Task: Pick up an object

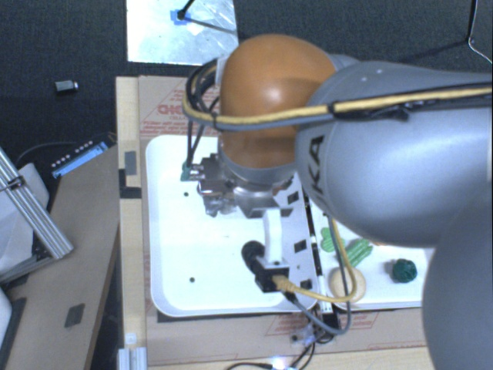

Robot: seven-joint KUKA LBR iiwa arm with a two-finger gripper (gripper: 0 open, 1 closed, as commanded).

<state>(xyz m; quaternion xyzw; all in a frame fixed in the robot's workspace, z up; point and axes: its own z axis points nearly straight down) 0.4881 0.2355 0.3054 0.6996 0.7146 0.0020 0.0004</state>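
From above, the grey arm (400, 160) comes in from the right and covers a big part of the bench. Its orange band (269, 91) sits above the wrist. Under the band the gripper (231, 193) hangs over the left bin (185, 237), near the bin's far right part. The wrist hides its lower end, so I cannot tell if the jaws are spread or pressed together, and I see no thing between them.

The white floor of the left bin shows two small dark dots (192, 279), one near the far side and one near the front side. I cannot tell what they are.

The things to pick lie in the right bin (381, 290), well apart from the gripper. A pale green piece (353, 247) with ridges lies just under the edge of the arm and is partly hidden by it. A dark green ball (403, 270) lies near it, to the right and a little more to the front. The two do not touch.

Both bins stand on a cardboard (166, 110) with red print. Behind it, a shiny sheet (181, 21) lies on the dark floor. On the left, a metal rail (31, 206) lies at a slant.
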